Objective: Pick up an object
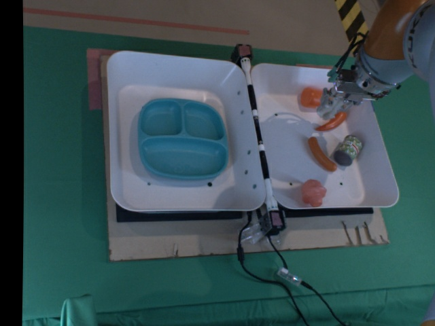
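Your hand hovers in the right bin; whether it grips anything, you cannot tell. The orange chili lies just below it, long axis slanting up-right.

Left bin: holds the tray.
Right bin: holds the cup, pepper, sausage, can and toy.
Gripper: over the right bin's far side, between cup and pepper.
Can: just right of the sausage.
Toy: nearest the front rim.
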`<state>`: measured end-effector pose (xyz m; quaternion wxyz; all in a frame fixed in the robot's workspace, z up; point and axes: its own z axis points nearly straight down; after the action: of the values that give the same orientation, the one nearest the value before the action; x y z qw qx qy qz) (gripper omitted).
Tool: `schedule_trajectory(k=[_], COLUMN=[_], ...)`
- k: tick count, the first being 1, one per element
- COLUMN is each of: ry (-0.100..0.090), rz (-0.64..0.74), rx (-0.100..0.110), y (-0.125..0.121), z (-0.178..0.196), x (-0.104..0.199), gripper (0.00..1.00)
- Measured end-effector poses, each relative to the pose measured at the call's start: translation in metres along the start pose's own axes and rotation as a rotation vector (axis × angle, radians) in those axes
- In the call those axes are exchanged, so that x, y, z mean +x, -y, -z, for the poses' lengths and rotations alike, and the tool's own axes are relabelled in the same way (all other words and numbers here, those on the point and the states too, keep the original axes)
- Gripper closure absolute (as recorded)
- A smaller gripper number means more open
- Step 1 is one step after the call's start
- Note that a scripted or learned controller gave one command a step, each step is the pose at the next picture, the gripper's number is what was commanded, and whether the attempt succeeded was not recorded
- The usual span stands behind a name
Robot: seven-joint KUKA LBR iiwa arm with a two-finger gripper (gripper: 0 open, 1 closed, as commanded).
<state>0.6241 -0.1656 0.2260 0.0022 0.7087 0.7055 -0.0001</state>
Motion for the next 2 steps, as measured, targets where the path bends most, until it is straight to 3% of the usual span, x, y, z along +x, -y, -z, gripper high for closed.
schedule_trajectory(k=[1, 2], ry=[0.001, 0.002], rz=[0.001, 0.001], rx=[-0.003, -0.003], y=[-0.023, -0.063], z=[0.093, 0.111], x=[-0.022, -0.022], gripper=[1.00, 1.00])
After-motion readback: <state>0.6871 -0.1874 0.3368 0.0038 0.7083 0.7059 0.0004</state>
